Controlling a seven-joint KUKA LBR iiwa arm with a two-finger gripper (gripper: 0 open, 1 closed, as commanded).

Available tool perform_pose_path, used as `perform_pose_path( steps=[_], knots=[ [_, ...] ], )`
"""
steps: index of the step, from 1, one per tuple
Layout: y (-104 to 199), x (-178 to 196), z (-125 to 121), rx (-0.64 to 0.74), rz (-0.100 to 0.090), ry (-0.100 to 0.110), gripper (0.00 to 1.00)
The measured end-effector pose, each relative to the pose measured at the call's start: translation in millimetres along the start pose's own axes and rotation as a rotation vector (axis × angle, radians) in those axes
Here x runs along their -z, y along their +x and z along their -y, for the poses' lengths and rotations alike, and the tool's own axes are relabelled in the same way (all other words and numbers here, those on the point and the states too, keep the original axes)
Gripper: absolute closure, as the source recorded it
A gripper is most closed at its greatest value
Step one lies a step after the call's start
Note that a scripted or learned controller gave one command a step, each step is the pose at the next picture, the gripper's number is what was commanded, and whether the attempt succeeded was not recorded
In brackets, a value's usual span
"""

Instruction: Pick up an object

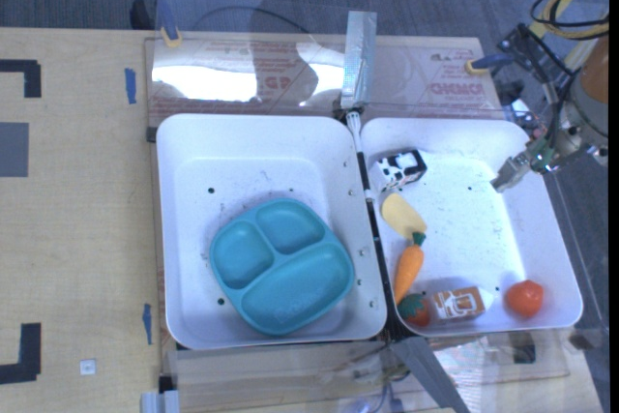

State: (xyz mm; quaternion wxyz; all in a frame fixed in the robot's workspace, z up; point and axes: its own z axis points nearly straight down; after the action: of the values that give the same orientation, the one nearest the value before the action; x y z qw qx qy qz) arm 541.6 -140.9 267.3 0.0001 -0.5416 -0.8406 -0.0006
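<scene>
**Near edge.** Closest to the camera, along the near wall of the right bin, lies a row of items: a red tomato in the near right corner, a small container with an orange label lying on its side, and a small red-and-green piece in the near left corner. The bin floor appears to curve up at the walls, so loose items probably settle against them.

**Gripper.** The gripper is over the right side of the right bin, toward the far end. It is above the bare floor and touches no item. Its open or closed state cannot be told from this view. Nothing is seen held in it.

**Items, outward from the gripper.**
1. A black-and-white toy, across the bin near the dividing wall.
2. A yellow piece, just nearer the camera.
3. An orange carrot, touching or nearly touching the yellow piece, with its tip pointing toward the red-and-green piece.
4. The tomato, well apart from the gripper along the right-hand wall.

**Task status.** No object has been picked up. Every candidate lies against a wall or in a corner, which is likely to restrict gripper access. The tomato stands apart from its neighbours and is judged the least obstructed target.

**Left bin.** The left bin holds a blue divided plate.
</scene>
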Motion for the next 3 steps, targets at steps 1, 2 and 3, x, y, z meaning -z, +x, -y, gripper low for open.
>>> perform_pose_path(
  steps=[1,2,3],
  knots=[
    [67,1,4,0.333,0.000,0.001,1.00],
    [67,1,4,0.332,0.000,0.001,0.00],
    [-20,9,-1,0.357,0.006,-0.001,0.00]
  ],
)
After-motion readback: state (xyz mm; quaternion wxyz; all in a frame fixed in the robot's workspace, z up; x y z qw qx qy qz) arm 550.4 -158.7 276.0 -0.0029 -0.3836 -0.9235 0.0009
